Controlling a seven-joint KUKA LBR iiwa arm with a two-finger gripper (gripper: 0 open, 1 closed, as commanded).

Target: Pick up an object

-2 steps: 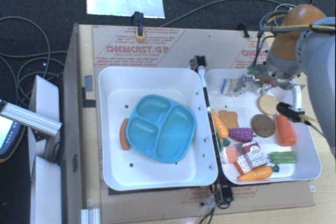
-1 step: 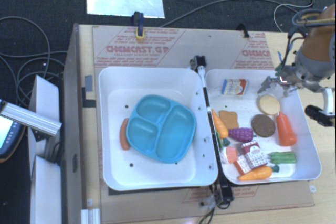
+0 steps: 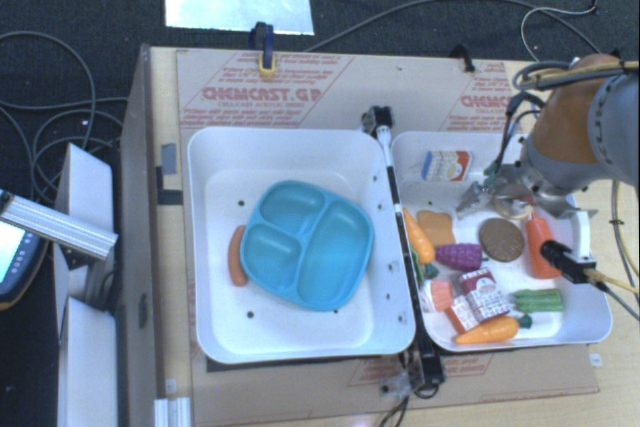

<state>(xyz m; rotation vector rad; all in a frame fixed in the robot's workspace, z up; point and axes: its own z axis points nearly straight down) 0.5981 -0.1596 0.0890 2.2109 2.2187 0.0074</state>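
My gripper (image 3: 488, 193) hangs low over the back of the right bin (image 3: 598, 320), reaching in from the right. Just below it lies a brown round disc (image 3: 501, 240), and a white carton (image 3: 445, 165) sits to its left near the back wall. Around these lie a purple grape bunch (image 3: 460, 255), a toast slice (image 3: 435, 222), an orange carrot (image 3: 418, 237), a red-orange piece (image 3: 541, 245), a red and white box (image 3: 478, 293), a green piece (image 3: 538, 299) and a second carrot (image 3: 487, 330). I see nothing held in the gripper.
The left bin (image 3: 215, 175) holds a blue divided plate (image 3: 305, 243) and an orange sausage (image 3: 237, 255) beside it. A black rail (image 3: 395, 215) divides the bins. Cables run over the arm (image 3: 575, 120) at the right.
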